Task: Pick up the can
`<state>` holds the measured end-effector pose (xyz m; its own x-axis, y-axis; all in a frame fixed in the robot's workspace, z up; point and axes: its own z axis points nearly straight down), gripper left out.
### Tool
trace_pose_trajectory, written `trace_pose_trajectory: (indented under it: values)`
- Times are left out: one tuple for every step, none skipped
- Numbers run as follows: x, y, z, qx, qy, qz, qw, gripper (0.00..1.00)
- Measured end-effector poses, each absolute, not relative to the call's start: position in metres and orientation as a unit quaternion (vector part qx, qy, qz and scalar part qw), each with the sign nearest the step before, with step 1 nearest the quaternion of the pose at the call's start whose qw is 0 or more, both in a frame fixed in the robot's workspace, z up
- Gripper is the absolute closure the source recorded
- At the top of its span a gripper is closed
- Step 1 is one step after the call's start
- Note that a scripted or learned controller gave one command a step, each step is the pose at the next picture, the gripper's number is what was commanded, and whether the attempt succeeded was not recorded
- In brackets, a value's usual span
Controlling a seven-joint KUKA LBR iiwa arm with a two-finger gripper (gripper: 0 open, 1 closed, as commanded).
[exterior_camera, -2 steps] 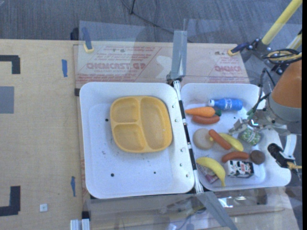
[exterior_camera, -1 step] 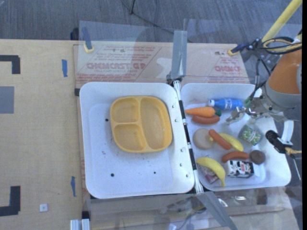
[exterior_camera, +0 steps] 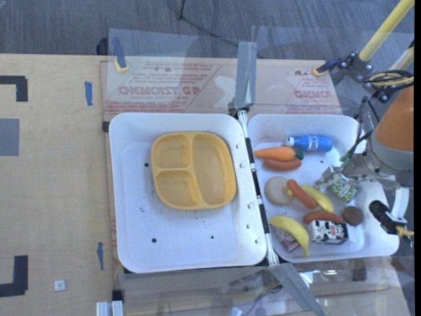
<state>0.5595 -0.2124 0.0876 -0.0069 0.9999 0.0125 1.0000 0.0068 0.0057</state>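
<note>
A small green-and-white can (exterior_camera: 344, 189) lies in the right bin (exterior_camera: 368, 245), near its right wall. My gripper (exterior_camera: 334, 176) hangs directly over the can's upper left side and hides part of it. The grey arm with its orange band (exterior_camera: 400, 129) comes in from the right, above the bin's edge. From this angle I cannot make out whether the can is held.
Around the can are a blue bottle (exterior_camera: 310, 142), a carrot (exterior_camera: 276, 153), sausages (exterior_camera: 301, 193), two bananas (exterior_camera: 293, 232), a brown ball (exterior_camera: 353, 215) and a black-and-white carton (exterior_camera: 327, 232). A yellow divided plate (exterior_camera: 193, 170) lies in the left bin (exterior_camera: 131, 242).
</note>
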Motion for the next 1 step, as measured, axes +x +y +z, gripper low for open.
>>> trace_pose_trajectory:
  values:
    - [0.5603,-0.2180,0.0963,-0.706,-0.708,-0.0047,-0.003,1.00]
